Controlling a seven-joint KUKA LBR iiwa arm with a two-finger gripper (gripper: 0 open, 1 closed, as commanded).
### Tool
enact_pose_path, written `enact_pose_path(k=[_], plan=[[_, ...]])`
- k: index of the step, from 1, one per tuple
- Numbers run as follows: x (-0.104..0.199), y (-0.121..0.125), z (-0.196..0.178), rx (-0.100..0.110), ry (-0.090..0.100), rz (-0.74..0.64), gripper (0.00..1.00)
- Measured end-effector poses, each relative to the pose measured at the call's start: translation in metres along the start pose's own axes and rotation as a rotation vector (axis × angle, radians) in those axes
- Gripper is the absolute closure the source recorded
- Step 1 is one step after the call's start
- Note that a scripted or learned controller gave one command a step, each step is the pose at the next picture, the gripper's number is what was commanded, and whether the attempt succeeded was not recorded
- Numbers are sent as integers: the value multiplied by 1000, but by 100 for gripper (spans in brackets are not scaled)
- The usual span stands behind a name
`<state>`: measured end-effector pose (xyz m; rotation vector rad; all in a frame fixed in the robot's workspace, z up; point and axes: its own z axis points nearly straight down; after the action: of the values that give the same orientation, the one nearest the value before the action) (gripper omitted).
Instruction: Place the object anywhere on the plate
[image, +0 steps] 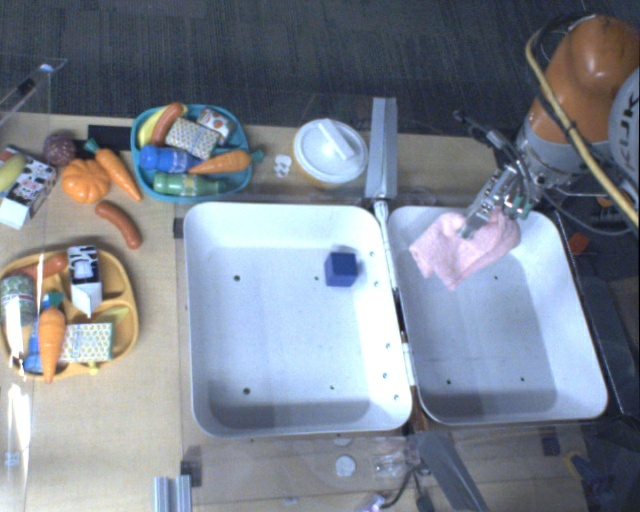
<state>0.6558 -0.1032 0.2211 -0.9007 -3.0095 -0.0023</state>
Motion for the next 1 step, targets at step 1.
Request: enact_pose_path(k=[1], plan=[[38, 35, -7, 0, 2, -403, 100]])
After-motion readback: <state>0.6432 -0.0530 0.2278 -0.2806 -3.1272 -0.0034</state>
